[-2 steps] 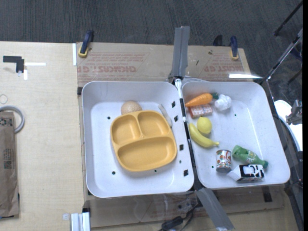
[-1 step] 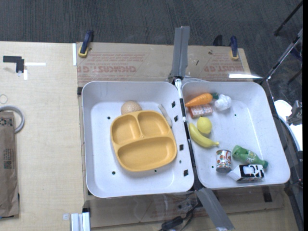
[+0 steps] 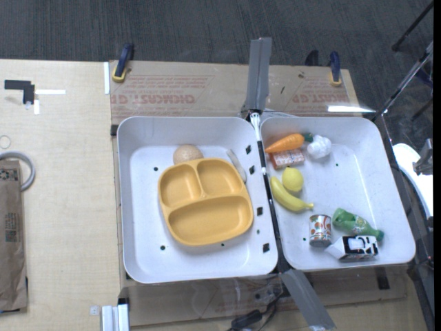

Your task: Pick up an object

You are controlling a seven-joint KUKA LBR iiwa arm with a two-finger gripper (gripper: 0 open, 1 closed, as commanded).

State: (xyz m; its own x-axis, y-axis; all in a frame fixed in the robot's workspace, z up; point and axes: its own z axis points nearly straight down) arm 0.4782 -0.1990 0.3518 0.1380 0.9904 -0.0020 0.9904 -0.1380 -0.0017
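Note:
The right bin (image 3: 386, 185) holds several small items. An orange carrot (image 3: 284, 143) lies at its back left, beside a crumpled white object (image 3: 318, 146). Just below them lie a reddish packet (image 3: 287, 159), a lemon (image 3: 293, 178) and a banana (image 3: 289, 196). Toward the front stand a small can (image 3: 319, 229), a green pouch (image 3: 355, 223) and a black-and-white carton (image 3: 358, 247). In the left bin (image 3: 131, 205) a yellow divided plate (image 3: 205, 201) lies flat, with a beige round object (image 3: 187, 154) behind it.
A cardboard sheet (image 3: 179, 88) lies behind the bins, held by blue clamps (image 3: 125, 59). A brown paper bag (image 3: 10, 233) rests at the bench's far left. A grey divider bar (image 3: 259, 74) runs between the bins. Dark frame rods (image 3: 406, 81) cross the right side.

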